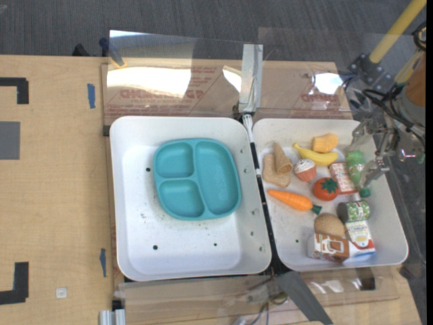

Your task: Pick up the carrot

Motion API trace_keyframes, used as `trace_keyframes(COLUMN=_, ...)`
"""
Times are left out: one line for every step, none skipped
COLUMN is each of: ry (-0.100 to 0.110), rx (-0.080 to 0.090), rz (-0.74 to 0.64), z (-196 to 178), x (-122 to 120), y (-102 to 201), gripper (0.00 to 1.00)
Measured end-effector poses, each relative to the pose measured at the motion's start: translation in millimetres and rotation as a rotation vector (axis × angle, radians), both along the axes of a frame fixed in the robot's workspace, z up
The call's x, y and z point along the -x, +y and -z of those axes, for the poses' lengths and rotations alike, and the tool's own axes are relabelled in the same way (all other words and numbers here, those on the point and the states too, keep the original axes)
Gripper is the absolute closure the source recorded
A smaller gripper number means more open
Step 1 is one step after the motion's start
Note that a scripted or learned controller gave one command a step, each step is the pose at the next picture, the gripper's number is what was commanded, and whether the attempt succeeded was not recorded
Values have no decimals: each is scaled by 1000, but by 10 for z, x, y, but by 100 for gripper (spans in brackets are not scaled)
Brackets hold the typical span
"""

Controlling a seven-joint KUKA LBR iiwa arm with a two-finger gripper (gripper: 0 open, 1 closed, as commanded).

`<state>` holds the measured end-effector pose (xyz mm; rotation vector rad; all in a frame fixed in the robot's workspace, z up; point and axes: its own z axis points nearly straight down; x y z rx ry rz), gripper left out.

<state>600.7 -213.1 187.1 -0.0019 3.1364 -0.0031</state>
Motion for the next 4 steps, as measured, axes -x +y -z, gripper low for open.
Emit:
trace_keyframes(ry=-7, rx=2, rz=-102, z=890, x=184, y=397, gripper=0)
trace_keyframes(ry=-7, rx=2, rz=-320, z=971, x=555, y=908, gripper=0)
trace_keyframes(ry=-9, rx=2, rz=-179, z=968, x=606, y=1159, gripper=0)
trace_keyframes(ry=-7, rx=-1, rz=-11, z=969, x=508, y=1215, gripper=0)
